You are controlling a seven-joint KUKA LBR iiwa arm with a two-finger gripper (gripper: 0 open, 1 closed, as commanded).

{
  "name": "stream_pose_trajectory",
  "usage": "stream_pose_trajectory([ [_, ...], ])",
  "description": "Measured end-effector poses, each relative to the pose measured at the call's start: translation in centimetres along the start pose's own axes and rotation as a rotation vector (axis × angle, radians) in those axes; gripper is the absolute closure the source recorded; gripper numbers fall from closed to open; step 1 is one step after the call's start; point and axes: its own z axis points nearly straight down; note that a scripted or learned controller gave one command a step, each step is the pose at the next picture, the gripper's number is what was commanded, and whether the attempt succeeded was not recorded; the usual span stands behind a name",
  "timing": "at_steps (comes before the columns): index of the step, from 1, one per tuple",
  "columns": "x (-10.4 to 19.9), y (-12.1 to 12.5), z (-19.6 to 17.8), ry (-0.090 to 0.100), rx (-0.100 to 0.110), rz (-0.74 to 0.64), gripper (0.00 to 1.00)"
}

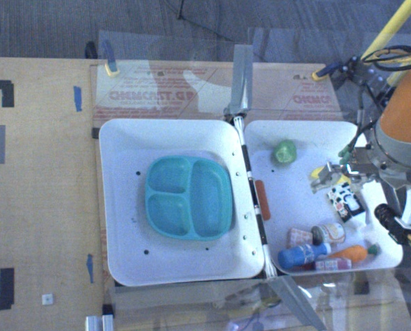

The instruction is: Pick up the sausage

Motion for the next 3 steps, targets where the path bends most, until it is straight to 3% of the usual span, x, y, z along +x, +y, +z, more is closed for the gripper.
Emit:
stream_pose_trajectory([
  [1,2.5,-3.9,-0.4,0.000,0.001,-0.022,0.00],
  [2,3.4,-3.5,13.1,-0.001,-0.012,-0.113,0.00],
  [3,1.6,4.2,13.1,-0.004,-0.011,-0.052,0.00],
])
